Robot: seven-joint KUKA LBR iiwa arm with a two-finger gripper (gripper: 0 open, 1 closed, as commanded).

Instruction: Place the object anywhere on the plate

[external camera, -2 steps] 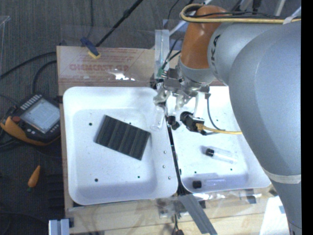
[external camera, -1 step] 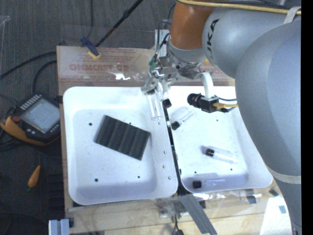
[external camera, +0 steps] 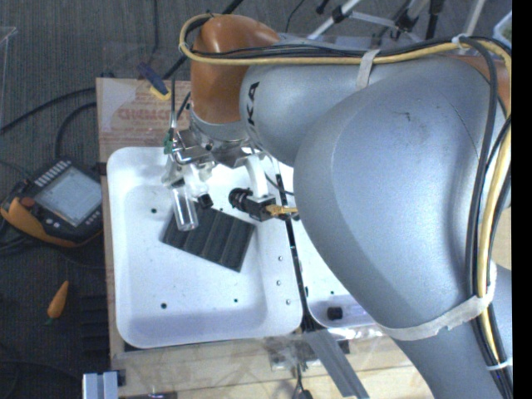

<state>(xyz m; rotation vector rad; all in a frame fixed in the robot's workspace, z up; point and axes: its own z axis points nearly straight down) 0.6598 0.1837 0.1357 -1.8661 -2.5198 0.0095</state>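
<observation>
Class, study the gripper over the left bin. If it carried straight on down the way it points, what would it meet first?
Most likely the dark ribbed plate lying in the left bin. The gripper points down over that plate's upper left edge, though the slanted view leaves its height above the plate unclear.

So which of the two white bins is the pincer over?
The left bin, holding the dark ribbed plate; the right bin is mostly hidden under the arm.

A robotics lab: a grey arm (external camera: 391,181) over white bins (external camera: 137,256), loose cables (external camera: 50,110) and a teach pendant (external camera: 58,202).
</observation>
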